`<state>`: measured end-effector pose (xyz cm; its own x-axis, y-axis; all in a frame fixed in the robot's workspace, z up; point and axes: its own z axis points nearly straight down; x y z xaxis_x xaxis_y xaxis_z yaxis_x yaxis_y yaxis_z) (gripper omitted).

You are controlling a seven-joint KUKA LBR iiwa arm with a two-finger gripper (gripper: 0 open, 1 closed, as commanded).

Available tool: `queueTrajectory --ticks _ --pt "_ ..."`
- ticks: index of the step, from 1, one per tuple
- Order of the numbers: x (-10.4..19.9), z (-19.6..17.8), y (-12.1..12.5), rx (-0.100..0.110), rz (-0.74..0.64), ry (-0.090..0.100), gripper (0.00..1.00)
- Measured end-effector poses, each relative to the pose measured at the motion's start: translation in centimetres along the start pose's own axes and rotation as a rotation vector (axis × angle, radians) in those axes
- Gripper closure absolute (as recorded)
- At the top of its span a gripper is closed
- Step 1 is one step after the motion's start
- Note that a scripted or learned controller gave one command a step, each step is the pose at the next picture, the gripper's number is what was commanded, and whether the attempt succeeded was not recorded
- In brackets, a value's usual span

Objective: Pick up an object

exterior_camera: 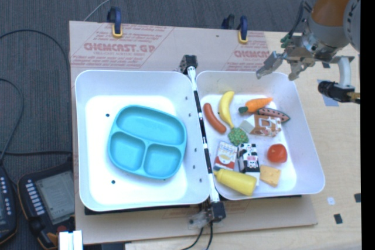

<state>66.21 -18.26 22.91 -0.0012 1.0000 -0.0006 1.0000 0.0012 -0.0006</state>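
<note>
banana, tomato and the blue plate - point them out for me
banana (pixel 226 107), camera view, middle of its yellow curve
tomato (pixel 277 153), camera view, centre of its red top
blue plate (pixel 124 117), camera view, its raised rim at the upper left corner

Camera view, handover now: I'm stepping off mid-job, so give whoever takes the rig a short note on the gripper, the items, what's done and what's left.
Gripper: open, holding nothing, above the far right corner of the right bin.
Right bin holds the toy food: banana, sausage, carrot, broccoli, tomato, cheese wedge, yellow bottle, a few small cartons.
Left bin holds the blue divided tray.
Done: nothing picked.
Left: descend, grasp one item, lift. The carrot looks nearest.
</note>
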Motion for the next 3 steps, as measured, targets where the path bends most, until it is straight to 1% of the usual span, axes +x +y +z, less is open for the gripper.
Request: queueTrajectory --ticks 1,2,3 --pt "1.5 13.2 0.5 0.004 0.000 0.001 0.00" --pt "6.9 13.9 -6.7 -0.015 0.005 -0.008 0.00" --pt "7.0 12.9 -6.6 -0.015 0.004 -0.006 1.00"
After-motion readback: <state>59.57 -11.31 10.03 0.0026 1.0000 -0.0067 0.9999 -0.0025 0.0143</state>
